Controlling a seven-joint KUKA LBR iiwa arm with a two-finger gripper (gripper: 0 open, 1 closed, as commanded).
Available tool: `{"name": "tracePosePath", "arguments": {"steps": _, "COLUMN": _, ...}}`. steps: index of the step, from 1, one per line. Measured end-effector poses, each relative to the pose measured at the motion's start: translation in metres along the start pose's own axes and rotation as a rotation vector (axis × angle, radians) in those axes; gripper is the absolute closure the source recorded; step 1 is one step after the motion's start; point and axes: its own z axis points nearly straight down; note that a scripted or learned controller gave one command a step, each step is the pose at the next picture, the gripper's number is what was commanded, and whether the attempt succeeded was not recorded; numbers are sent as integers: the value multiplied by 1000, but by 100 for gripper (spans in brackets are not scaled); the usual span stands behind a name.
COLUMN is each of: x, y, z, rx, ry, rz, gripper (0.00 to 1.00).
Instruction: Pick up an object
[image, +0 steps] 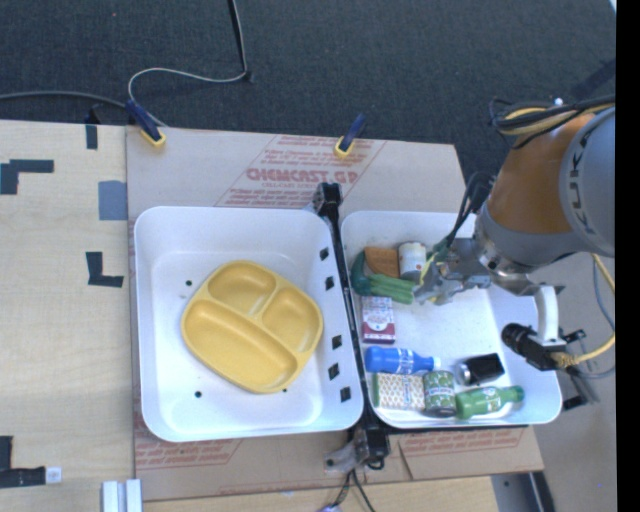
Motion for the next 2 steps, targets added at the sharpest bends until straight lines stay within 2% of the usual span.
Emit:
{"name": "tracePosePath", "arguments": {"steps": 1, "x": 56, "y": 27, "z": -39, "rx": 2, "ry": 2, "rz": -1, "gripper": 100}}
{"name": "tracePosePath", "arguments": {"steps": 2, "x": 56, "y": 26, "z": -38, "rx": 2, "ry": 0, "rz": 0, "gripper": 0}}
